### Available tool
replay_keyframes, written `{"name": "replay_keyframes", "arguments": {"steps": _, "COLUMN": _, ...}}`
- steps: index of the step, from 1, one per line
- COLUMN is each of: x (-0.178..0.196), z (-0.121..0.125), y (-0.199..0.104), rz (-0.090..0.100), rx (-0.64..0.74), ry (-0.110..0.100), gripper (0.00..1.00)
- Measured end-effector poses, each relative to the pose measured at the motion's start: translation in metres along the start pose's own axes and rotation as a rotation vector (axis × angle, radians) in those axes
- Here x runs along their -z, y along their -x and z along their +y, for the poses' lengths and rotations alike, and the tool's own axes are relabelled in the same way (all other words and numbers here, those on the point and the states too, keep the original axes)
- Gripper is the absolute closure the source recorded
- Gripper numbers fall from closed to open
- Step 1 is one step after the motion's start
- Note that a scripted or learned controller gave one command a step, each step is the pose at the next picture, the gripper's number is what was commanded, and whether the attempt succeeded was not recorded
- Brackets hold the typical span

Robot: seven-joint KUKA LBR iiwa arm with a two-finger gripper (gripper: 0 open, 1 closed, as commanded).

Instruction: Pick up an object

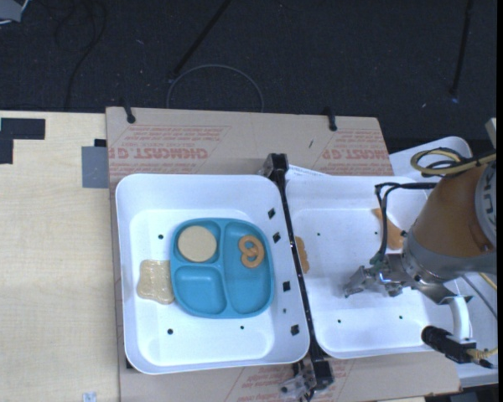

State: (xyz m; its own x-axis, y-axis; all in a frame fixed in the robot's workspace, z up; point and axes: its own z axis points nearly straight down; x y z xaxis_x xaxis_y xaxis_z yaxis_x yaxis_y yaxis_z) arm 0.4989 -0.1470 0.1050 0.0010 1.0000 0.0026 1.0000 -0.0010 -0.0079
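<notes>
Dark carpet with loose cables lay across the top of the frame, and below it a pale wooden bench (42,249) carried a cardboard sheet (235,145) with two white bins side by side. The left bin (142,199) held a blue divided tray (222,296); a round tan cracker-like piece (196,244) lay in its upper left compartment and a small pretzel-shaped piece (251,250) in its upper right one. A pale, flat, bread-like piece (155,280) rested on the bin floor, touching the tray's left edge. An orange-brown scrap (301,255) was seen just inside the right bin (352,342), by the divider.

The hand (362,282) hung low over the middle of the right bin, its fingers spread apart and nothing between them. The scrap was judged the nearest candidate: probably light, thin and stiff, lying flat, so a pinch across its narrow width would be called for, with some risk of it sliding against the wall.
</notes>
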Motion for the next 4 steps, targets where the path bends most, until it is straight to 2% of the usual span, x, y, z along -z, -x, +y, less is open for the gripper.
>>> {"name": "replay_keyframes", "arguments": {"steps": 1, "x": -0.018, "z": 0.000, "y": -0.001, "rz": -0.001, "rx": 0.000, "ry": 0.004, "gripper": 0.00}}
{"name": "replay_keyframes", "arguments": {"steps": 2, "x": -0.006, "z": 0.000, "y": 0.000, "rz": -0.001, "rx": -0.006, "ry": 0.005, "gripper": 1.00}}
{"name": "replay_keyframes", "arguments": {"steps": 4, "x": 0.079, "z": 0.002, "y": 0.006, "rz": -0.003, "rx": 0.001, "ry": 0.010, "gripper": 1.00}}
